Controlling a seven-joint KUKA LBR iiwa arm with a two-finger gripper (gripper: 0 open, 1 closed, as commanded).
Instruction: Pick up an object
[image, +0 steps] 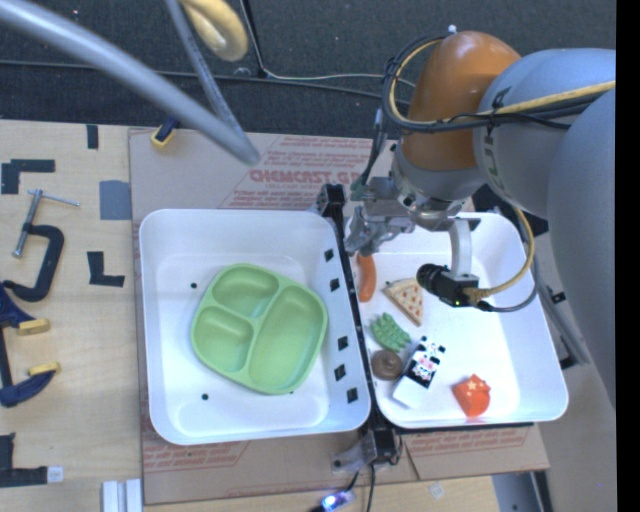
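Note:
My gripper (372, 238) hangs over the left side of the right bin (545, 345), close to the divider between the bins. Directly below its tip lies or hangs a small orange carrot (366, 279), upright in the view; I cannot tell whether it is gripped. To the right of the carrot is a tan pizza-like wedge (406, 298). Further toward the front sit a green leafy piece (392, 331), a brown round piece (386, 363), a black-and-white box (420, 368) and a red-orange object (473, 394).
The left bin (152, 300) holds a green divided plate (262, 326). A black cable fitting (446, 284) dangles from the wrist over the right bin. Clamps (38, 255) lie on the bench at far left. A grey pole (130, 70) crosses the top left.

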